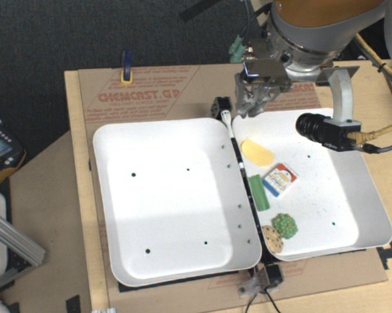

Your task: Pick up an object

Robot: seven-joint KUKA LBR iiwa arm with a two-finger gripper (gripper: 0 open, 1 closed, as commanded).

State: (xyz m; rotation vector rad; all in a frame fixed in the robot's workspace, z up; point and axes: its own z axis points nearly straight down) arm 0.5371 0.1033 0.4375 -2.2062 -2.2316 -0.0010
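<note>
Currently the gripper (251,106) is hovering over the right bin's (350,205) far edge; jaw state cannot be determined. Yellow piece (256,152) is lying just below: descend centred, clear of the divider.

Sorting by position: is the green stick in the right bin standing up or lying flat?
Lying flat. The green stick rests lengthwise on the right bin floor, beside its left wall.

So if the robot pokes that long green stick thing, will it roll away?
Probably a little. The green stick looks stiff and rounded, lying flat, so a sideways push might roll it. It lies close to the right bin's left wall, which would likely stop it. It looks small, probably light.
</note>
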